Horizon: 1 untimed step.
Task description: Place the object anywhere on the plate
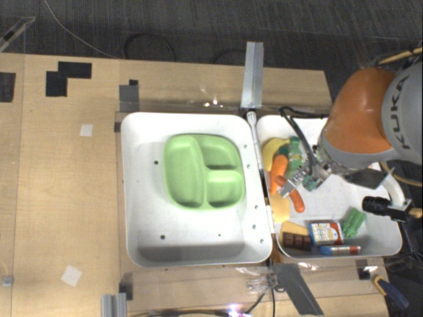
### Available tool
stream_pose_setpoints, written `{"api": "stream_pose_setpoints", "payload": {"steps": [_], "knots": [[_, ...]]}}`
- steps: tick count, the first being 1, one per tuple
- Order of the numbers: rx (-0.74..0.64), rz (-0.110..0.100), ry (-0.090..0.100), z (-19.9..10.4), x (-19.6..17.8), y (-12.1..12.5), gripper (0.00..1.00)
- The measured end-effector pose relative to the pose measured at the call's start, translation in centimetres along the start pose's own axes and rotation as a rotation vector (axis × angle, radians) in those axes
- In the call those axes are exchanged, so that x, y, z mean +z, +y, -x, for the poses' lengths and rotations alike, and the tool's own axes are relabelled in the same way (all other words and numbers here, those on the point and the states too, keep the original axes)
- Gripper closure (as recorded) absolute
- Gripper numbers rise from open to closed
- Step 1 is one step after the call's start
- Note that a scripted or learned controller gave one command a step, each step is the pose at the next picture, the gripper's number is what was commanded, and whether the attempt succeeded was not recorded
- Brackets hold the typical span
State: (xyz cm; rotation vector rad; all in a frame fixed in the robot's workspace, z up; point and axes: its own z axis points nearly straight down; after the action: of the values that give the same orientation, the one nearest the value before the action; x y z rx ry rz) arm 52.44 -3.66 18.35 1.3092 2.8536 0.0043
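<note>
Orange carrot (pixel 280 170) lying among a cluster of toy foods in the right bin (pixel 390 243), directly under the fingers (pixel 299 179); open or clenched state of these impossible to tell, hidden in clutter. Green plate (pixel 201 170) resting in the left bin (pixel 142 243), well apart from the fingers, on the table (pixel 53 197). Judged light, stiff, smooth plastic, liable to slip; best taken across the narrow middle. No grasp confirmed.
</note>
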Motion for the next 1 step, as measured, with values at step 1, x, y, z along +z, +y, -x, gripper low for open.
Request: {"api": "stream_pose_setpoints", "payload": {"steps": [1], "knots": [[0.056, 0.002, -0.001, -3.81, -0.09, 7.12, 1.00]]}}
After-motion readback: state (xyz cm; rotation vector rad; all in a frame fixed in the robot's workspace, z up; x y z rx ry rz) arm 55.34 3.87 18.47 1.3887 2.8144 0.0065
